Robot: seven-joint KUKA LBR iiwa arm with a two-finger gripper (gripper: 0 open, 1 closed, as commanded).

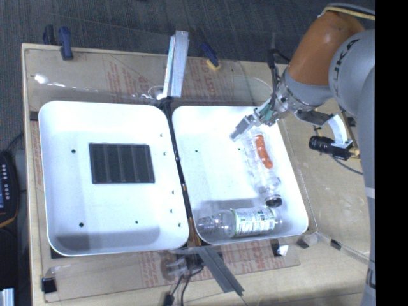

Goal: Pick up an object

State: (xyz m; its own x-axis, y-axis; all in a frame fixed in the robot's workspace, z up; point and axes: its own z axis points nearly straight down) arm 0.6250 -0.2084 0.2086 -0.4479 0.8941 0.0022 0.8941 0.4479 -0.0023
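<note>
**Slick, round bottles and a pincer poised at the bin's far side**

Start at the near edge of the bench. In the right bin, a clear plastic bottle with a printed label lies on its side along the near wall, its cap end pointing toward the divider between the bins. It touches or nearly touches that wall, so if you send the pincer there, one finger may strike the rim before it can straddle the bottle, and the round body would likely roll away.

Further in, a second clear bottle with an orange piece inside lies lengthwise near the right wall, its dark cap toward you. This is the likelier target, since the pincer hangs just at its far end. You cannot tell from this view whether the fingers are spread or closed, and nothing is seen held between them. The risk here, as I judge it: a grasp taken so close to the bottle's end could squeeze it out like a pip, or tip it without lifting. Thin clear plastic also crushes and slips.

The left bin carries a dark ribbed panel, flat and hard to get fingers under.

At the far side, the upright grey bar stands near the bins' junction; a wide swing of the arm could clip it.
</note>
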